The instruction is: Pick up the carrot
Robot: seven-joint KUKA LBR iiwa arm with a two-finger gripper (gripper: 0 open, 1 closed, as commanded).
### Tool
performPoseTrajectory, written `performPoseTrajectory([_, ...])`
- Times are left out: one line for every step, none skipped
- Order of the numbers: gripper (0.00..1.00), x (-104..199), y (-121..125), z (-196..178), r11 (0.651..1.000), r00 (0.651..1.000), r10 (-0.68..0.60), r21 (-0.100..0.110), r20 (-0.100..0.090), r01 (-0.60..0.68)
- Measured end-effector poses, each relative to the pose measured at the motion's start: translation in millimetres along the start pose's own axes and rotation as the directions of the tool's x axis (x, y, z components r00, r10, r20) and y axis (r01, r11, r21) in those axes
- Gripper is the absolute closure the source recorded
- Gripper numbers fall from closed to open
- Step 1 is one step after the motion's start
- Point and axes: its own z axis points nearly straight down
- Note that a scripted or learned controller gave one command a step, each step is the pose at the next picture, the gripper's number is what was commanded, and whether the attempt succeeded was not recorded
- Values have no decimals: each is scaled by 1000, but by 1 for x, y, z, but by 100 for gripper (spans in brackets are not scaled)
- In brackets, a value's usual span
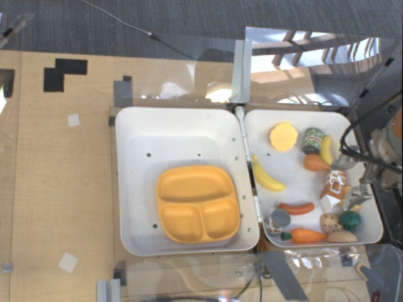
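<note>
Orange carrot [308, 235] lies near the front edge of the right bin [296, 119], between a grey cup [279, 219] and a beige lump [342, 236], below the sausage [296, 208]. My fingers [351, 197] sit near the bin's right wall, above a green ball [351, 219], apart from the carrot, up and right of it. Can't tell how wide they're open. Yellow tray [198, 202] in left bin [177, 134].
</note>
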Motion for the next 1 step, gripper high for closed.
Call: performPoseTrajectory([0,-15,32,130,988,988,-156,2,7,156])
